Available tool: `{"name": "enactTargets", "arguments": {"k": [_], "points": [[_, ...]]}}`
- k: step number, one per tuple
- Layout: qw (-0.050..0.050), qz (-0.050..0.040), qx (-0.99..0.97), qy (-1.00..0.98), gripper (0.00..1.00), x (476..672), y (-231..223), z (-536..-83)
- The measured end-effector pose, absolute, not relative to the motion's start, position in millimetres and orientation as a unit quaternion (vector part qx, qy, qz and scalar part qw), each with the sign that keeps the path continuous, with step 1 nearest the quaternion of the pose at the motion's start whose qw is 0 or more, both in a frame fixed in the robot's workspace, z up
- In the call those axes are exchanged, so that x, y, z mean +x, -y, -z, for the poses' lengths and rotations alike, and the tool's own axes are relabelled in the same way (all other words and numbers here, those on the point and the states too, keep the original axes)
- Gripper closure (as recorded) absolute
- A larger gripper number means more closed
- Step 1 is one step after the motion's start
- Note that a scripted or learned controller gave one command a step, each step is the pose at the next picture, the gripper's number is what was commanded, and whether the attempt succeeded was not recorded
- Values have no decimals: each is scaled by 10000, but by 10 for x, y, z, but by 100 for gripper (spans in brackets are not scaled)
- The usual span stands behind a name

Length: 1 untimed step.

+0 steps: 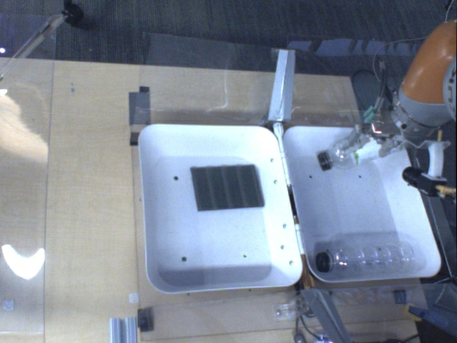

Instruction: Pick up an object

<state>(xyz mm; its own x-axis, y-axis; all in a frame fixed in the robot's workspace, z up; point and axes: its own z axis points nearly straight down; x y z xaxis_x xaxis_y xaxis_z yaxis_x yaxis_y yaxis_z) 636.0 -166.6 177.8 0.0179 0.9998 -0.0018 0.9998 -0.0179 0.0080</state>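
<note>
A small clear plastic bottle (345, 151) with a black cap lies tilted over the back of the right bin (371, 206), cap pointing left. Its right end meets my gripper (377, 137), which reaches in from the right below the orange band of the arm (428, 66). Glare and clear plastic blur the place where they meet. A larger clear bottle (368, 257) with a black cap lies on its side along the right bin's front wall. A dark grey ribbed rectangular pad (227, 187) lies flat in the middle of the left bin (164, 249).
A metal divider post (280, 95) stands behind the gap between the two bins. Black cabling and a clamp (425, 179) hang at the right bin's right edge. The wooden bench (71, 191) stretches out to the left.
</note>
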Motion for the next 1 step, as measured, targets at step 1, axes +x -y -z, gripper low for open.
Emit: {"name": "enactTargets", "arguments": {"k": [1], "points": [[-102,107,7232,-6905,0,6294,1544,-855]]}}
